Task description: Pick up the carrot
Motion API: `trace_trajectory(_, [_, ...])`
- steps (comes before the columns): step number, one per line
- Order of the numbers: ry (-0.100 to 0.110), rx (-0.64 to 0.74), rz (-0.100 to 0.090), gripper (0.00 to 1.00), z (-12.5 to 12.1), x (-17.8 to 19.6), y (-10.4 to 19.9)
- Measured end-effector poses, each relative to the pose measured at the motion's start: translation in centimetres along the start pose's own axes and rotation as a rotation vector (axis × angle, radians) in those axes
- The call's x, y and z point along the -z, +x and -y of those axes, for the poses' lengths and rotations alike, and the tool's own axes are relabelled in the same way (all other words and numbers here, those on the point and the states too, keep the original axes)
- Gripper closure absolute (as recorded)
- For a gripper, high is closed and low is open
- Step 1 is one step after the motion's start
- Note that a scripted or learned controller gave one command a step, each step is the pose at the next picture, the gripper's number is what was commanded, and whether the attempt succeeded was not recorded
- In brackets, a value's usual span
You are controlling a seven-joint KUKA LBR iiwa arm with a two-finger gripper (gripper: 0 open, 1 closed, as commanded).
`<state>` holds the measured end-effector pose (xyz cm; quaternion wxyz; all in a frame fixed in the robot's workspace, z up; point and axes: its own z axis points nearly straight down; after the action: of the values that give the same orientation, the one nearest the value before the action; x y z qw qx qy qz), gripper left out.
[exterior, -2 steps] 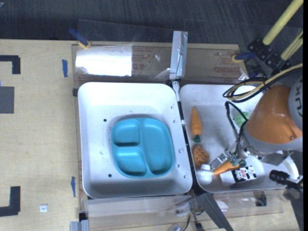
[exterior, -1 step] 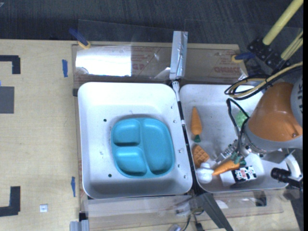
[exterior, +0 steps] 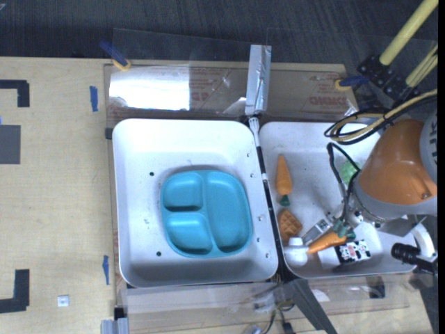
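Note:
A small orange carrot [exterior: 324, 243] with a green top lies low in the right bin [exterior: 306, 141], near its front wall. My gripper [exterior: 338, 236] comes down from the right under the orange wrist band. It is shut on the carrot's green end, with one silver finger [exterior: 324, 225] above it and a black-and-white finger [exterior: 352, 251] below. The carrot's tip points left toward a white toy piece [exterior: 297, 252].
A second orange tapered toy [exterior: 283, 175] with a green stub lies along the right bin's left wall, with a brown waffle-like piece [exterior: 289, 223] below it. The left bin [exterior: 132, 186] holds a blue divided plate [exterior: 206, 211]. Cables hang over the right bin's far right corner.

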<state>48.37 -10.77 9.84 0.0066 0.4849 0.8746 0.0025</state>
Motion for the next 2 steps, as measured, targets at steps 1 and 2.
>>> trace_trajectory(1, [0.004,0.132,-0.001,0.0,-0.2,-1.0,0.6])
trace_trajectory(2, [-0.001,0.132,0.002,1.0,-0.4,0.1,0.5])
